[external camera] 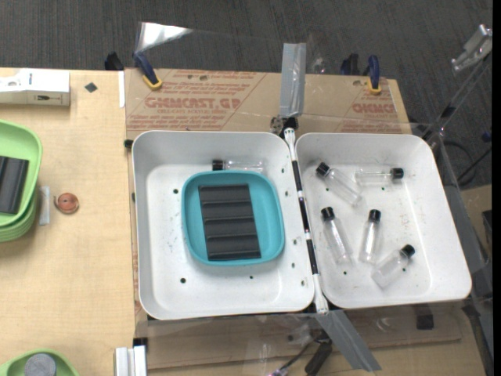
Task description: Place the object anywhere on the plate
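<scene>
Gripper state: I cannot tell. 1 clear vial (235, 165) is lying just behind the teal plate (271, 210) in the left bin (156, 241); 5 more vials (369, 236) are lying in the right bin (438, 210).

Bright, even overhead light, soft shadows inside the white bins (149, 233), image sharp throughout.

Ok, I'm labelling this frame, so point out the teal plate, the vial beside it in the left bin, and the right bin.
teal plate (193, 210): camera view, on its left rim.
vial in the left bin (235, 165): camera view, on its clear body.
right bin (438, 171): camera view, on its right wall.
</scene>
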`<state>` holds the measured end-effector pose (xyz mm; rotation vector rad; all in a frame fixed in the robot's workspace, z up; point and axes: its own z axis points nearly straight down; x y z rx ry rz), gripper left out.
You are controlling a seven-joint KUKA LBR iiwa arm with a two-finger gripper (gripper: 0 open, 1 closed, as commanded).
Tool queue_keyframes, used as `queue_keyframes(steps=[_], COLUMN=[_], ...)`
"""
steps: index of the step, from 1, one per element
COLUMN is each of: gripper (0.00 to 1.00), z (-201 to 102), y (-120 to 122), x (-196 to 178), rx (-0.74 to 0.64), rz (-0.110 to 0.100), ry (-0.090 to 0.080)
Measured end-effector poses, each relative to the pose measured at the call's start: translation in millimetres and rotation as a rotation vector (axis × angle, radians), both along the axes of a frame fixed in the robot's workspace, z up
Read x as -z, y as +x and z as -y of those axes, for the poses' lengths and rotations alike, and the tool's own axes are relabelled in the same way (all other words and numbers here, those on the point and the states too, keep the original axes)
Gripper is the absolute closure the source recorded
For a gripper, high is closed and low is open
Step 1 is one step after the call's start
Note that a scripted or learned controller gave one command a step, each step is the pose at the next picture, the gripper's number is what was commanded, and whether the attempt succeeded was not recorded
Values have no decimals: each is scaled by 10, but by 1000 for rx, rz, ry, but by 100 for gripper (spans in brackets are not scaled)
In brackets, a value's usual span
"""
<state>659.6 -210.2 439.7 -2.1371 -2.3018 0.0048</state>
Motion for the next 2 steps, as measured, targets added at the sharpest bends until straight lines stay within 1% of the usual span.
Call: queue_keyframes(steps=[2], gripper=[0], z=[0], y=[0], x=[0], rx=[0], rz=[0], ry=[0])
